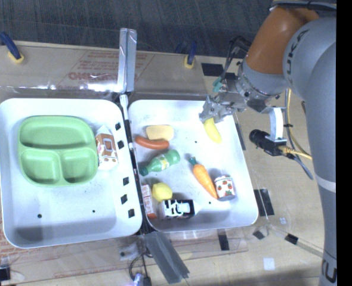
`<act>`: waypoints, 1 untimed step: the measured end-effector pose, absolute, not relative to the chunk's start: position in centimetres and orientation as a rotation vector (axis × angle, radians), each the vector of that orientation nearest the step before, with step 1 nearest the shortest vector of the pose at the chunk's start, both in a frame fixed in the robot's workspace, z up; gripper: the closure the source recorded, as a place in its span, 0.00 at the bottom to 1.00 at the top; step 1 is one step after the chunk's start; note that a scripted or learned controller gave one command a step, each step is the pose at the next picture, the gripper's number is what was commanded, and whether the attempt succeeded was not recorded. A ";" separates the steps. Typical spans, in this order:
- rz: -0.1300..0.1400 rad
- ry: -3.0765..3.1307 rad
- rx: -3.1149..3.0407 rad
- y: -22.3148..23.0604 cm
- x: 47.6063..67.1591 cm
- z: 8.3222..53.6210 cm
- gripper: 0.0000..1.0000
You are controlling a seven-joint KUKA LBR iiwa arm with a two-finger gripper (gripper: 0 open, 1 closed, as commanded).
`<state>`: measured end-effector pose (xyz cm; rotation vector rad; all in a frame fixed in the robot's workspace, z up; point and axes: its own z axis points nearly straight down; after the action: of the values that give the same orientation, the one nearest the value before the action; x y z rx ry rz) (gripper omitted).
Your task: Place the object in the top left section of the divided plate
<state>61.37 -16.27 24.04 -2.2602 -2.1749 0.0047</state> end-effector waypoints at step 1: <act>0.004 -2.250 -2.187 -8.0 61.9 22.9 1.00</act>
<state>61.86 -7.97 22.91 -2.1874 -2.2501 0.0039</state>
